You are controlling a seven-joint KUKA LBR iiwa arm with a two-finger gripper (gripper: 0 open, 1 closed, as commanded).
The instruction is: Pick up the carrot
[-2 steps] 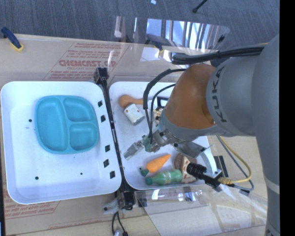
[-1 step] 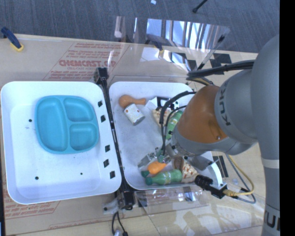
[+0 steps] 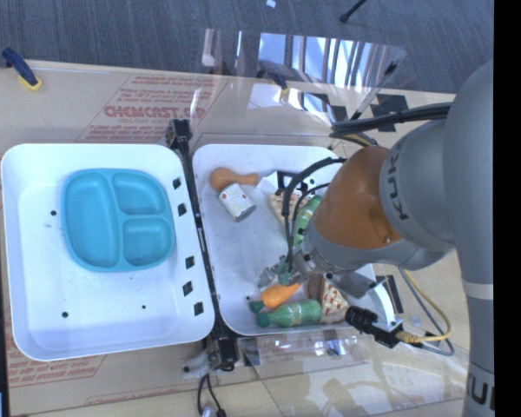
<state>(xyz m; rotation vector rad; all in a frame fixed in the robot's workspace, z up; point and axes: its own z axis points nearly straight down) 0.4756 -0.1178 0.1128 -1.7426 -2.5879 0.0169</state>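
Camera view
Arm: the grey arm (image 3: 434,181) with its orange band (image 3: 352,202) reached in from 3 o'clock and bent down over the right bin, covering much of that bin's right half.
Gripper: the gripper (image 3: 282,276) sat low in the right bin, at about 5 o'clock from the bin's middle, just above the carrot; the wrist hid most of it, so how far it stood open, and whether it had hold of anything, could not be told.
Carrot: the carrot (image 3: 280,295) lay in the right bin near its front wall, at about 6 o'clock, its orange body pointing toward 2 o'clock, just beside the gripper.
Bottle: a green bottle (image 3: 291,314) lay on its side touching the carrot at its 6 o'clock edge, against the front wall.
Drumstick: a brown drumstick (image 3: 233,179) lay at 11 o'clock in the right bin, well apart from the carrot.
Block: a small white block (image 3: 237,202) sat just at 6 o'clock of the drumstick.
Right bin: the right bin (image 3: 234,259) held all these things.
Left bin: the left bin (image 3: 35,259) held a blue divided plate (image 3: 119,218), set toward 12 o'clock of its middle.
Bench: the brown bench (image 3: 95,94) bore both bins side by side.
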